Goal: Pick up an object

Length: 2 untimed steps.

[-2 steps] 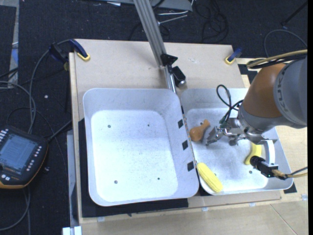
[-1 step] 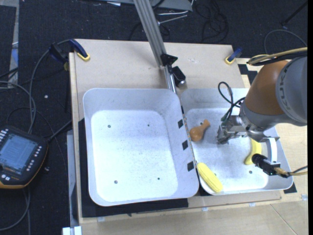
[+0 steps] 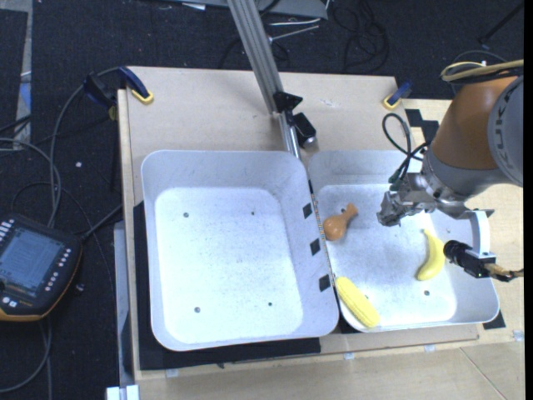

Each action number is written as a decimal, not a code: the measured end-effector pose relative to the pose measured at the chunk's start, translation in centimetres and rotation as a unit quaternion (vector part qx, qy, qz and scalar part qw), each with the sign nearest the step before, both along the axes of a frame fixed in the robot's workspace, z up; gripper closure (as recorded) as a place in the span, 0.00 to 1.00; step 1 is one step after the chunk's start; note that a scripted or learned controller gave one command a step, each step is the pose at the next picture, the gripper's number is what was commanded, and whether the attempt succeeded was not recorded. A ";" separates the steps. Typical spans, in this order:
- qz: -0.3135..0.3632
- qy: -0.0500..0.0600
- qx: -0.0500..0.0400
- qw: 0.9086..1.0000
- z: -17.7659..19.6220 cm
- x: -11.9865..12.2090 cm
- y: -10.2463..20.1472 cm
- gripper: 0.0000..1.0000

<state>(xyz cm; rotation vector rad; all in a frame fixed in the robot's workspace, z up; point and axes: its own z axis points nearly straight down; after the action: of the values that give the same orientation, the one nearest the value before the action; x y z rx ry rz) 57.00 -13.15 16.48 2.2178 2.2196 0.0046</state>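
Nearest target I see is the brown pear-shaped toy [image 3: 339, 222], just left of the gripper [image 3: 391, 213], not touching. Approach step, I think; next I need a shift left and descent. Arm reaches in from right, wrist down. Finger state: can't tell, too blurred.

handheld screen [image 3: 29, 265]: far left of the jaws, off the bench
metal pole [image 3: 260, 48]: up and left of the jaws
yellow clamps [image 3: 140, 95]: bench's back corners
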 end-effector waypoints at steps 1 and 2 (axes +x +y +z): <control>0.000 0.000 0.000 1.000 4.3 -0.2 -0.2 1.00; 0.000 0.000 0.000 1.000 8.8 0.6 0.2 1.00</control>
<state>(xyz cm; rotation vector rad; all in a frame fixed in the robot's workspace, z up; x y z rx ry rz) 57.61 -12.96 25.33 2.2183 2.2201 0.0040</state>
